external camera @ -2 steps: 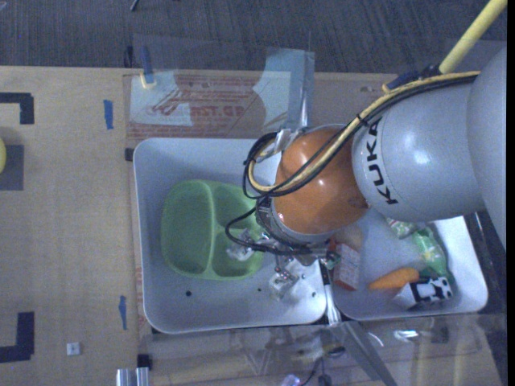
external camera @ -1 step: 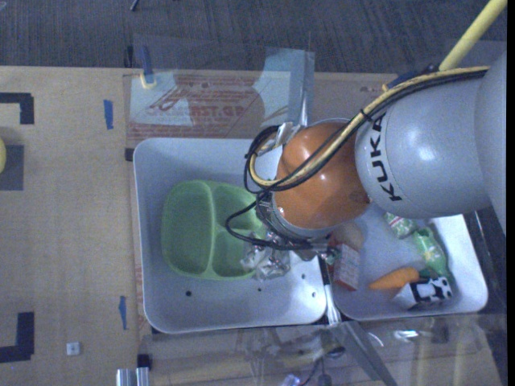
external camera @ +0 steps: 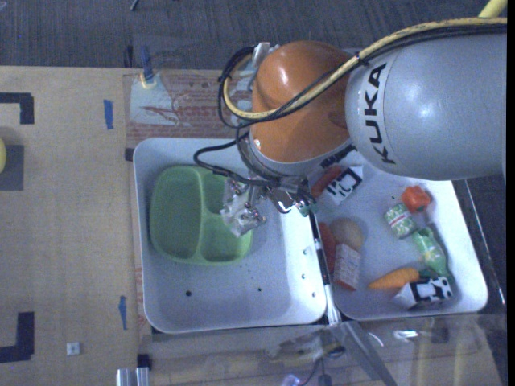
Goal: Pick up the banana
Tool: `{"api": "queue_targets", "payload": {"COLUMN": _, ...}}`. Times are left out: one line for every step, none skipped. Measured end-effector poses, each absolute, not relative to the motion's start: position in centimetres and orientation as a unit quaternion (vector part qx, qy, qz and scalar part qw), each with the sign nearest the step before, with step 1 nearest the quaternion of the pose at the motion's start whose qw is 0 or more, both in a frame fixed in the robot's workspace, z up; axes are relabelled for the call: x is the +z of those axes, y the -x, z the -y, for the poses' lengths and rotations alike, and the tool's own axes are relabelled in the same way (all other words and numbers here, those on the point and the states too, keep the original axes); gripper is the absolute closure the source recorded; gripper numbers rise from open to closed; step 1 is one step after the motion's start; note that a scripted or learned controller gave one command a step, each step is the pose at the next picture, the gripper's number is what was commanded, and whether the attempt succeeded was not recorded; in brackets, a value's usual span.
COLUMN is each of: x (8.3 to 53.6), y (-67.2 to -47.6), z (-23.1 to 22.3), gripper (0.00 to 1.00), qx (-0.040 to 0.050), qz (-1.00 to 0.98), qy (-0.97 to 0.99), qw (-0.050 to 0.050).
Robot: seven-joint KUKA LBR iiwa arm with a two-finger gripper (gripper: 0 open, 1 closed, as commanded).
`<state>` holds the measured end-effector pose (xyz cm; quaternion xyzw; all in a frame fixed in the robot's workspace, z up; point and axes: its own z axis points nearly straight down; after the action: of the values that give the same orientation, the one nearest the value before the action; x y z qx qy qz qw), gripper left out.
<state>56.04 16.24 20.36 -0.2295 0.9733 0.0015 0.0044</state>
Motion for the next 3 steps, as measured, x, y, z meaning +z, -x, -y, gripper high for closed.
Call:
{"api": "queue_targets", "payload": {"x": 18.7, "y": -50.9, "z": -11.5, "gripper": 1.00, "qx": 0.0006, "qz": -0.975, "qy": 0.223, "qw": 0.002}}
{"api": "queue_targets", "payload": {"x": 22.3, "y": -54.0, "z": -17.8, "gripper": 1.00, "qx": 0.0016, "qz": -0.997, "qy": 0.082, "qw": 0.004}}
{"api": "queue_targets", "payload": {"x": 17.9, "y": -62.9, "z": -14.4, "gripper": 1.00, "qx": 0.0013, "qz": -1.000, "qy": 0.012, "qw": 0.004}}
